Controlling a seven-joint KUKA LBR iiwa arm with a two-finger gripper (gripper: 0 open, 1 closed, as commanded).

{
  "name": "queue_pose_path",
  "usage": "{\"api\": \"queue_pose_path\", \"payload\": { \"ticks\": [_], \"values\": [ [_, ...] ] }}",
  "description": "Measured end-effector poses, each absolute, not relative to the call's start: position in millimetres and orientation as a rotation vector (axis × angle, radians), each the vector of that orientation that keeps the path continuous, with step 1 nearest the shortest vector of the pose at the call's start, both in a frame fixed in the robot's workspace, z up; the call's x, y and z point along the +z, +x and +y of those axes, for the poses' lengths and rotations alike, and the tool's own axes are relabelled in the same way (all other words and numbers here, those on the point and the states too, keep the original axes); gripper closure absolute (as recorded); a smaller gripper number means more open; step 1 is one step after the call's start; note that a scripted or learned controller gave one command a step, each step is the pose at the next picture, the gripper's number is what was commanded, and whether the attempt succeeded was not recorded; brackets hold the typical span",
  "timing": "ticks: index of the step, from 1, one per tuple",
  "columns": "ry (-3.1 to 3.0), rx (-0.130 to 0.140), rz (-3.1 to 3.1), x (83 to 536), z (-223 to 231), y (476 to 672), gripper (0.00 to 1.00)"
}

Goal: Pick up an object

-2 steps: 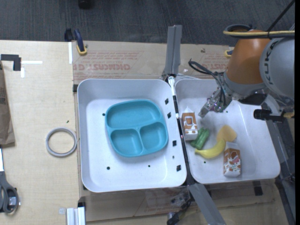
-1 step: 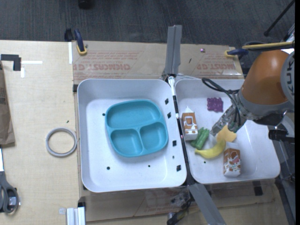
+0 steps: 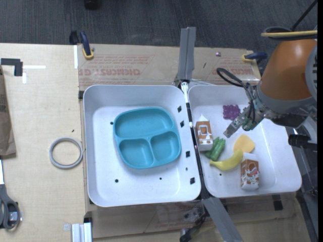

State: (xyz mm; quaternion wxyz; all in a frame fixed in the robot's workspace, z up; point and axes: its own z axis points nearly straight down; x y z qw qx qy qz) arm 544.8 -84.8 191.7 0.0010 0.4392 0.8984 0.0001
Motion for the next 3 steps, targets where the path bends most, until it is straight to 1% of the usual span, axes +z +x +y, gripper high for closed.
{"api": "queue_pose_path", "payload": {
  "ticks": [1,2,3],
  "values": [
    [1.42,-0.001,2.805,131,-110,479.6,0.0],
    [1.724,0.009,2.617,106,-109,481.1,0.0],
    [1.675,-0.001,2.656,202,-171,478.4,0.0]
  ]
}}
